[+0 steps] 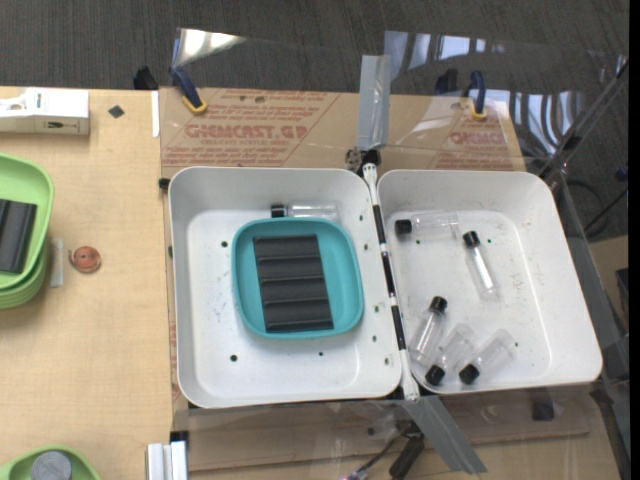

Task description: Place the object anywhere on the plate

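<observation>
- Farthest left of the teal plate [297, 278], off the bins, we see a green tray [25, 230] and a small orange disc [86, 259] on the wooden bench [110, 368].
- The plate sits mid-floor in the left bin [195, 298], with a dark ribbed insert [292, 283] across its middle.
- Just above the plate's top rim lies one clear vial [303, 211], black cap toward the left; nothing rests on the plate besides the insert.
- Right of the plate, in the right bin [560, 298], we count several more black-capped vials [478, 262], loosely scattered, three bunched near the front wall.
- We judge the pick is not yet made: we would choose a vial lying apart from the others, grasp across its body, then set it down low on the plate so it cannot roll off.
- The gripper's state we cannot tell.
</observation>
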Tool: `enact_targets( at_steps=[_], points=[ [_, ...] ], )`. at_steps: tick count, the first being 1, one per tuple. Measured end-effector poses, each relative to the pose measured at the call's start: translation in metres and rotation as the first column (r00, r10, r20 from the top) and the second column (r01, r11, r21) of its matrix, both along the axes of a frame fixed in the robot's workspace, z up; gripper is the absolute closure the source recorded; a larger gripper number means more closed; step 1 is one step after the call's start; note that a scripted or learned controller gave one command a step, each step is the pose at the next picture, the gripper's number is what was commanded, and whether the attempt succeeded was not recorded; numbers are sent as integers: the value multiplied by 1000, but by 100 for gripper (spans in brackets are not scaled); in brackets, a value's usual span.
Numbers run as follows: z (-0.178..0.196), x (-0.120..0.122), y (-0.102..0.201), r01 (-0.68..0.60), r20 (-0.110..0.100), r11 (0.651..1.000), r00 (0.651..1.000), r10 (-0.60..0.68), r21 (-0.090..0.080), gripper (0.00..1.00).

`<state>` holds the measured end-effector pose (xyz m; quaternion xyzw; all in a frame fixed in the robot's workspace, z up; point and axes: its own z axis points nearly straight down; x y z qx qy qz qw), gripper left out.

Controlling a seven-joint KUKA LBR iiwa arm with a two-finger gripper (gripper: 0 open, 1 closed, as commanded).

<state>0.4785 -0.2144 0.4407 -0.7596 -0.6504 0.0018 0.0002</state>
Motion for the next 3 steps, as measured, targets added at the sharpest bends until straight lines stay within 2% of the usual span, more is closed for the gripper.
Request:
enact_targets(
  at_steps=[2,3],
  points=[
    [0,0,0,0,0,1000,1000,0,0,0],
    [0,30,-3,69,0,998,998,-69,-1,0]
  ],
)
